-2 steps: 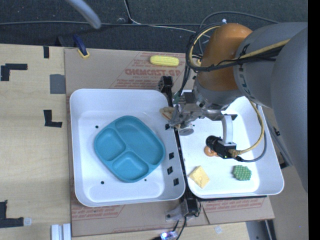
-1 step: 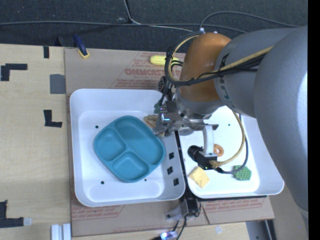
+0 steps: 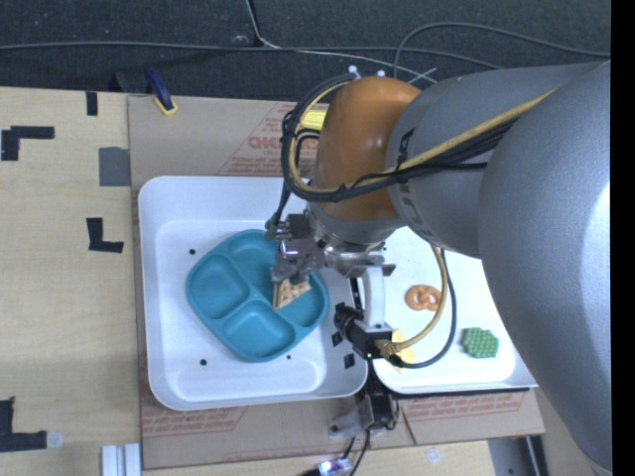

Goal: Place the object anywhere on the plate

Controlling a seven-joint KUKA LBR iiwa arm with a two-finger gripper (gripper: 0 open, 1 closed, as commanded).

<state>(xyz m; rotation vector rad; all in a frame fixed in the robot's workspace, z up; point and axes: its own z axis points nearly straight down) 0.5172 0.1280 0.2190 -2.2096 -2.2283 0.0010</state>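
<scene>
Tan and flat, the cracker-like piece (image 3: pixel 289 293) is what you should look at first: it sits over the right-hand compartment of the blue plate (image 3: pixel 230 296), at the tips of the claw (image 3: pixel 290 278). The claw's dark fingers come down onto its upper edge, and the piece appears pinched between them, though the fingers are small and crowded, so you cannot judge how wide they stand. Whether the piece already rests on the plate or hangs just above it, you cannot tell. The plate lies in the left white bin (image 3: pixel 169 365). The arm's orange band (image 3: pixel 357 137) and grey body hide much of the right bin (image 3: pixel 496 375), where a pretzel-shaped item (image 3: pixel 423 297) and a green knobbly item (image 3: pixel 480 342) lie apart. Both bins rest on cardboard on the worktop (image 3: pixel 60 296).
</scene>
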